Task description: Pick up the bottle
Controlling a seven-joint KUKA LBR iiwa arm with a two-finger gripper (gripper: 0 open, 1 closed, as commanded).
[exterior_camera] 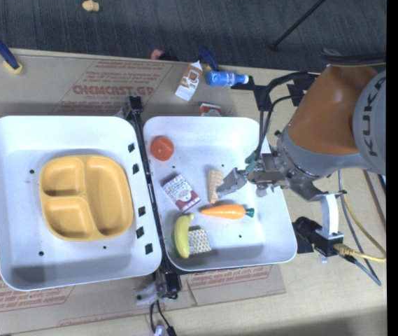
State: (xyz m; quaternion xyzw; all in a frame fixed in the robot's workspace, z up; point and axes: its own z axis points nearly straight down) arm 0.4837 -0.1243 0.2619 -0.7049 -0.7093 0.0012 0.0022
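The bottle is small and blue. It lies on its side on the cardboard behind the right bin, outside the bin's far rim. My gripper hangs low inside the right bin, near its right-hand middle. It is just right of a tan waffle piece and just above an orange carrot. The bottle is well beyond the gripper, towards the top of the view. Nothing shows in the gripper's grasp.
The right bin also holds a red tomato, a small red-and-white carton, a yellow banana and a checkered piece. Two small cartons lie near the bottle. A yellow divided plate sits in the left bin.
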